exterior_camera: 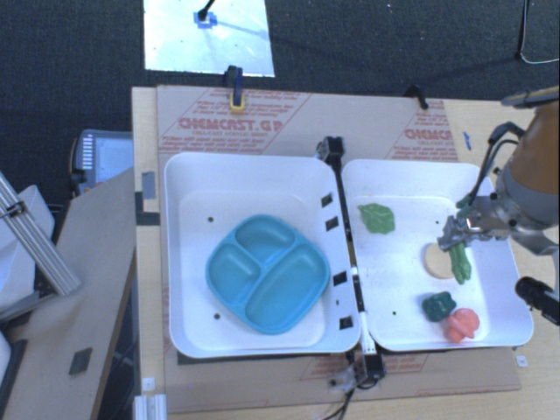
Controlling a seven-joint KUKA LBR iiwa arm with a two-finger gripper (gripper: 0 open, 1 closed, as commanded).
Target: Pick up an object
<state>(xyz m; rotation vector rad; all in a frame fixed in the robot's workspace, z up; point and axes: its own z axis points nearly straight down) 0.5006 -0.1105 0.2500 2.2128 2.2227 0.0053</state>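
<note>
left white bin (184, 234): holds a blue divided plate (267, 272) | bench: brown board with red print (262, 116) lies under both bins | yellow clamp (236, 101) at far edge | shiny sheet (207, 24) on dark floor

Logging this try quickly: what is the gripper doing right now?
Gripper: over the right bin, at a green object beside a pale disc; grip cannot be told.

The 2 bins (262, 169) looked like smooth white plastic with a faint sheen, and the blue tray (267, 274) in the left one was glossy plastic too. The board (289, 121) beneath them seemed matt, papery brown with red print, while the floor (70, 42) had a rough, dark, carpet-like weave. The gripper (457, 233) showed dull grey metal.
</note>
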